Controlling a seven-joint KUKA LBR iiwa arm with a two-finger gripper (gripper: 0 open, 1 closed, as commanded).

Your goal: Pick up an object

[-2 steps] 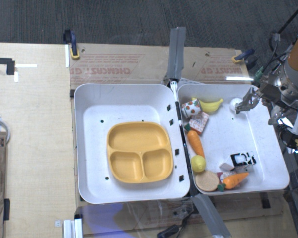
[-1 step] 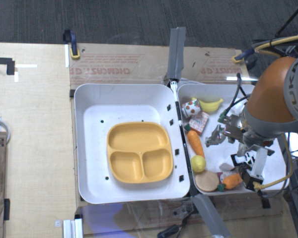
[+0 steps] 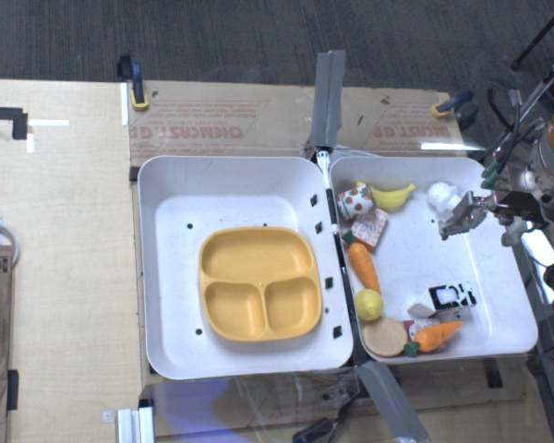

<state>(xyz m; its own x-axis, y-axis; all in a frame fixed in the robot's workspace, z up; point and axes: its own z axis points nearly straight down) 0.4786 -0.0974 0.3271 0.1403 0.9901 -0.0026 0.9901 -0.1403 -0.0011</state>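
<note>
Station entry. The gripper [image 3: 463,215] is hanging over the upper right part of the right bin [image 3: 499,284], reaching in from the right; its fingers are standing slightly apart with nothing showing between them. No object is being held.

Candidate objects are all lying in the right bin. The nearest is a small white object [image 3: 442,195], just beside the gripper toward the bin's back wall; what it is cannot be told.

Count, right bin:
- Banana [image 3: 393,195]: one, near the back.
- Patterned ball [image 3: 355,201]: one, touching a small patterned packet [image 3: 369,230].
- Carrots: two, a long carrot [image 3: 362,266] along the left wall and a short carrot [image 3: 437,335] at the front.
- Lemon [image 3: 369,305]: one, just below the long carrot.
- Tan round disc [image 3: 385,338]: one, at the front, touching the short carrot.
- Black-and-white block [image 3: 451,295]: one, right of centre.

Count, left bin [image 3: 166,247]:
- Yellow divided plate [image 3: 259,282]: one, three compartments, nothing in them.

Risks, as judged:
- The white object is lying close to the back wall, so a descent there is likely to catch the rim or push the object away rather than close on it.
- The front cluster is crowding together; fingers coming down there could be nudging the disc or lifting two items at once.
- The lemon and ball are round and could be rolling out of a narrow pinch.
- The banana's curve is offering a poor grip unless taken across its middle.
</note>
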